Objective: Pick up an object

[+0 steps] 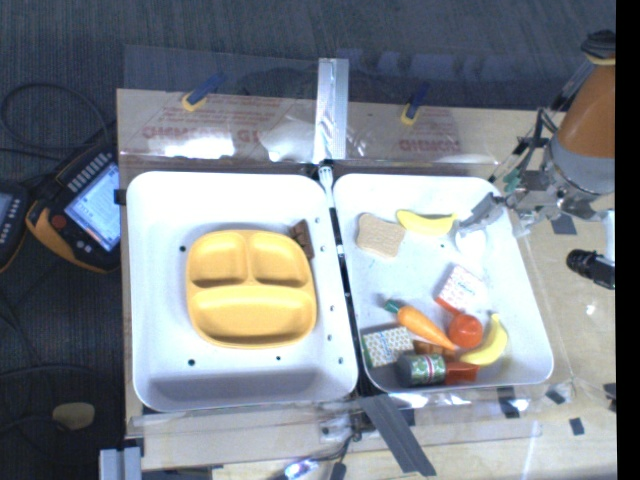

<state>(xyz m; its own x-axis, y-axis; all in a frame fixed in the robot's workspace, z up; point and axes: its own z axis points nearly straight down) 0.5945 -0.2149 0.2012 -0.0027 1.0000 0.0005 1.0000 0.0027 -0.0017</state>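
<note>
Gripper: the gripper (478,215) hangs over the upper right part of the right bin (535,303), at the end of the grey and orange arm (585,128) reaching in from three o'clock; whether it is open or closed I cannot tell, and nothing shows held in it.
Nearest thing: a small yellow banana (424,222) lies just beside the gripper, at its nine o'clock, on the bin floor.
Long axis: that banana runs roughly nine to three o'clock, with a slight curve, its right end pointing at the gripper.
Next neighbour: a tan bread slice (379,235) sits just past the banana, further toward nine o'clock, close to it but seemingly apart.
Other candidates: a red and white box (460,289) lies at the gripper's six o'clock; a carrot (420,323), a tomato (464,329), a second banana (489,342) and a can (424,369) crowd together near the bin's lower edge, well apart from the gripper.
Left bin: a yellow divided plate (250,288) lies there, far toward nine o'clock.
Judgement: the small banana is the likeliest pick, needing a short shift toward nine o'clock and a grip across its narrow width.
</note>
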